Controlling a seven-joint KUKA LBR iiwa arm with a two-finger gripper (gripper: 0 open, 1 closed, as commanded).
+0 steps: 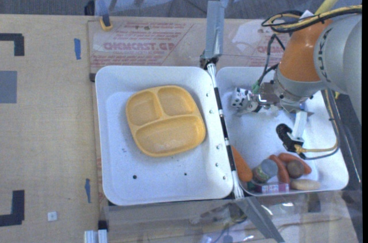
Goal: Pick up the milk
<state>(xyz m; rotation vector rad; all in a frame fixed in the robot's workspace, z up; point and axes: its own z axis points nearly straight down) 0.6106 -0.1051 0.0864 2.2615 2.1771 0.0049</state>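
Gripper [248, 103] hovered over right bin [339, 176]; grip state, I couldn't tell. Milk unidentified amid food pile [282, 172]; I'd confirm target before descending.

Grey arm [336, 58] (orange-banded) bends low, claw [244, 101] leftward

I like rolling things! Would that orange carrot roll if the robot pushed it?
Probably in a curve, since the carrot looks round and tapered. It lies along the right bin's wall, which would likely stop it soon. It looks smooth, so maybe slippery.
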